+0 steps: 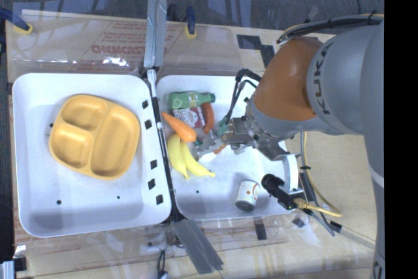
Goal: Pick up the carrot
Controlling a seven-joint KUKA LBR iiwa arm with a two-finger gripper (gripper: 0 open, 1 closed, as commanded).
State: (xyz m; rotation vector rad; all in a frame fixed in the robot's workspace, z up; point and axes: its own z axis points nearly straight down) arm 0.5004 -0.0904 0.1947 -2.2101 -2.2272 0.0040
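Note:
The carrot (179, 127) is orange and lies tilted in the right bin (222, 206), near its left wall, just above the yellow bananas (185, 157). My gripper (213, 142) hangs low over the middle of that bin, to the right of the carrot and clear of it, close to the bananas' upper end. The grey arm with its orange band (287, 85) reaches in from the right and hides the bin's right part.
A green bottle with a red label (189, 104) and a reddish sausage (208, 115) lie behind the carrot. A small can (247, 195) lies near the right bin's front. The left bin (32, 206) holds a yellow divided plate (95, 135).

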